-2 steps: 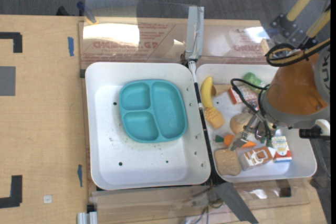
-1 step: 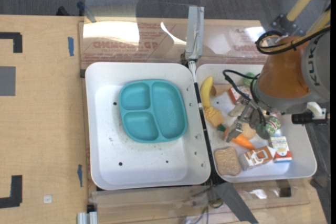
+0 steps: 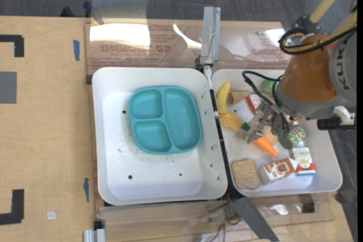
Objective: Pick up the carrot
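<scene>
The carrot (image 3: pixel 266 146) is a short orange cone lying in the right bin (image 3: pixel 329 178), near its middle, pointing toward the lower right. My gripper (image 3: pixel 260 128) hangs from the grey and orange arm (image 3: pixel 309 79) and sits low, right over the carrot's upper-left end, touching or nearly touching it. The wrist and cables hide part of that end.
Around the carrot lie a banana (image 3: pixel 224 96), a corn cob (image 3: pixel 229 121), a brown bread slice (image 3: pixel 245 173), a small carton (image 3: pixel 276 170), a blue and red box (image 3: pixel 303 159) and a green round item (image 3: pixel 295 134). A teal divided plate (image 3: pixel 165 119) sits in the left bin (image 3: pixel 108 178).
</scene>
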`<action>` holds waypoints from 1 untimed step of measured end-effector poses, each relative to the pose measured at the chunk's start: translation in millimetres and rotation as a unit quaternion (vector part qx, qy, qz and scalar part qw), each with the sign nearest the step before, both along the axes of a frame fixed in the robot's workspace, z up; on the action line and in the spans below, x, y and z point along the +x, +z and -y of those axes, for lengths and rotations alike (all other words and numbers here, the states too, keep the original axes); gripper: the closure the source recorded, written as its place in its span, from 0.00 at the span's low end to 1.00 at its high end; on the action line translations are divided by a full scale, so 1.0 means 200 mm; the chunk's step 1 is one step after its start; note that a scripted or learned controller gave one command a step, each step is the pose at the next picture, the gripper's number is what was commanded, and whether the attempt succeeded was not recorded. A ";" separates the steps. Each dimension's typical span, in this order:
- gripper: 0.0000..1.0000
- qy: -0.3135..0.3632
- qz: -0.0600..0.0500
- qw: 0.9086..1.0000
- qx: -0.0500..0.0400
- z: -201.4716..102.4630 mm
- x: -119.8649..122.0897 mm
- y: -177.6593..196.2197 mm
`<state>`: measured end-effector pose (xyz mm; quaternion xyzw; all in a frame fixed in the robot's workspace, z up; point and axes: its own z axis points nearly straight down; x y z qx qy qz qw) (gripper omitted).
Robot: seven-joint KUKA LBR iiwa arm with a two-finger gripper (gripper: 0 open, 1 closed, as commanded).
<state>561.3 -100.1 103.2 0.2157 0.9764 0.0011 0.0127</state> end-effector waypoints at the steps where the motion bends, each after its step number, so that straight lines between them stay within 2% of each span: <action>1: 1.00 0.061 -0.006 0.998 0.002 -0.44 -0.25 0.43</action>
